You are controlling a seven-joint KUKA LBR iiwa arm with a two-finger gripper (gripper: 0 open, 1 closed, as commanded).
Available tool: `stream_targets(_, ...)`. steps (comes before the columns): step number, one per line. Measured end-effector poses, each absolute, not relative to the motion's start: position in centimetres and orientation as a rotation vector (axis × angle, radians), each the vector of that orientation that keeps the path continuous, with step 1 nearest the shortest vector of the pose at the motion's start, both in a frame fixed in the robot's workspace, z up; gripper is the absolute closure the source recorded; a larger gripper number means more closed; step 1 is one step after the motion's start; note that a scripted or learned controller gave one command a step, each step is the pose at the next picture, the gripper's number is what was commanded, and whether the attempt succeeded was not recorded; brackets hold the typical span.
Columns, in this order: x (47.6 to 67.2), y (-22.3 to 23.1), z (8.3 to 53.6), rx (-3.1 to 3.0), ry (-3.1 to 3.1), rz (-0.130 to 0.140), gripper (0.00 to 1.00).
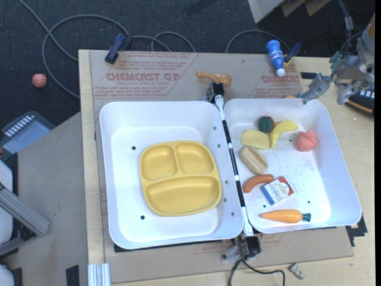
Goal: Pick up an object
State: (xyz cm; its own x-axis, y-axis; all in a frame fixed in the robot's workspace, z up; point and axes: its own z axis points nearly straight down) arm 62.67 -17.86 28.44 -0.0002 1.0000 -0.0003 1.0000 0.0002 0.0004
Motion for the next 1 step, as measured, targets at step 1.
stream_targets(1,66.64,-13.27,19.33,2.221,2.224,-0.001,0.0)
